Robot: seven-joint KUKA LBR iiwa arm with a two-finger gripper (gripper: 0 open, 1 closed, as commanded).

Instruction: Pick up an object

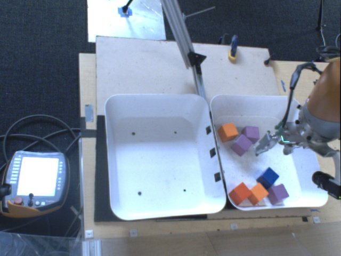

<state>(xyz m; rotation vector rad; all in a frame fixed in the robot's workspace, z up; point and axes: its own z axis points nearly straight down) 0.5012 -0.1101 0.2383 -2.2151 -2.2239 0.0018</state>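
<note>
- Arm position: the arm enters from the right of the camera view, with the end effector (pixel 265 143) over the right bin (pixel 303 104), in the open floor area between the two clusters of blocks.
- End effector state: cannot be determined at this resolution. No block is visible in its grasp.
- Candidate objects, upper cluster: an orange block (pixel 228 132), a purple block (pixel 251 133) and a second purple block (pixel 241 144). The second purple block lies just beside the end effector, on its left.
- Candidate objects, lower cluster: a blue block (pixel 268 177), a red-orange block (pixel 240 193), a smaller orange block (pixel 259 193) and a purple block at the near wall (pixel 278 194), all packed close together.
- All seven blocks rest on the bin floor.
- Left bin (pixel 122 108): carries no blocks.
- Progress, as a judgement: approach stage. The pick itself is not yet done; what is left is to close on one block and lift it clear of the bin.
</note>
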